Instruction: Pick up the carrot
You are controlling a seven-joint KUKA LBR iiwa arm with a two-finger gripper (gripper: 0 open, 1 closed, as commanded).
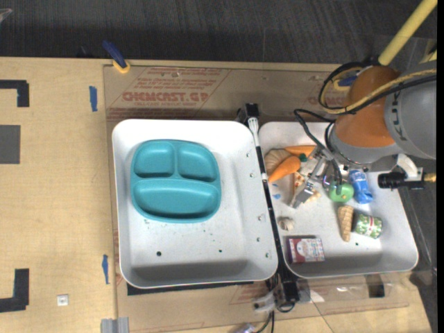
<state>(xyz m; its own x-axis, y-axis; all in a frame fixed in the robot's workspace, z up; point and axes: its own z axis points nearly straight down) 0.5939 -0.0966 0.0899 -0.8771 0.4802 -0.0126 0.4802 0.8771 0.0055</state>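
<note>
Your pincer (305,191) sits mid-right by the carrot (283,166); you cannot tell its grip. Slide left, squeeze its middle.

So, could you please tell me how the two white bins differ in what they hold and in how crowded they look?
The left bin holds a single teal divided plate, with plenty of bare white floor; the right bin holds many small items, among them the carrot, a blue bottle and a dark packet. The hand is down in the right bin, not the left. Both are shallow, white and set side by side.
</note>
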